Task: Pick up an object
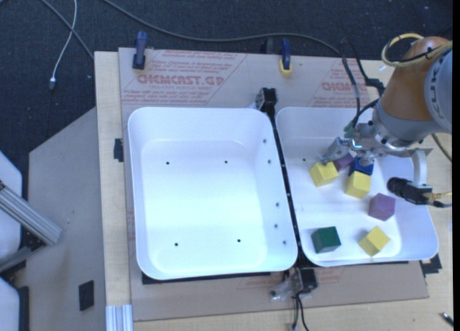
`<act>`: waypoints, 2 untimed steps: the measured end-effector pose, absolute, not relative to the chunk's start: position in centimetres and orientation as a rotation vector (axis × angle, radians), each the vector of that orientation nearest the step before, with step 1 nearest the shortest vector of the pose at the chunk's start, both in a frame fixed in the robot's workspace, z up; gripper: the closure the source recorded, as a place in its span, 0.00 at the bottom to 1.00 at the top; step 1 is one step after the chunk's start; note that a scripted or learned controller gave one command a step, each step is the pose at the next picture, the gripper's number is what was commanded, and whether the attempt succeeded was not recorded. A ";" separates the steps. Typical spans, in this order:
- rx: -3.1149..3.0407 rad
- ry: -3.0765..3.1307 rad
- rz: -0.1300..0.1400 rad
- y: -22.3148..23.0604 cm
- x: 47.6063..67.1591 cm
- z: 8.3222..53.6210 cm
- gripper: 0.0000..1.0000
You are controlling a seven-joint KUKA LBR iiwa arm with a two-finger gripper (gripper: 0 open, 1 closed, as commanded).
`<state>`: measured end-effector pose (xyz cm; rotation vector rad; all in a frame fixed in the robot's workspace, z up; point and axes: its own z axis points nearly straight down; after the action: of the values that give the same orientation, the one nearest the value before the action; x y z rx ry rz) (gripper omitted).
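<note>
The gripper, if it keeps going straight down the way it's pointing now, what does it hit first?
Probably the purple block under the gripper, with the blue block just beside it in the right bin. Depth is unclear from above, so which comes first is uncertain.

- Light is even and fairly bright, seemingly from overhead.
- The two white bins (208, 193) are the brightest areas, near washed out, with little surface detail.
- The dark carpet (43, 49) around the table (108, 179) is grainy.
- Shadows are soft and short, beneath the blocks (325, 239) and arm (410, 100).
- Overall focus is slightly soft; small details blur.
</note>
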<state>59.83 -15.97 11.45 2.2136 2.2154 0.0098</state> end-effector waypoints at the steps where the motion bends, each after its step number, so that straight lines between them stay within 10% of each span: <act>1: 2.214 2.216 0.009 -16.0 59.8 11.4 0.00; 2: 2.214 2.217 0.010 -15.9 59.8 12.3 1.00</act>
<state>59.85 -15.94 12.35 2.2143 2.2170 0.0099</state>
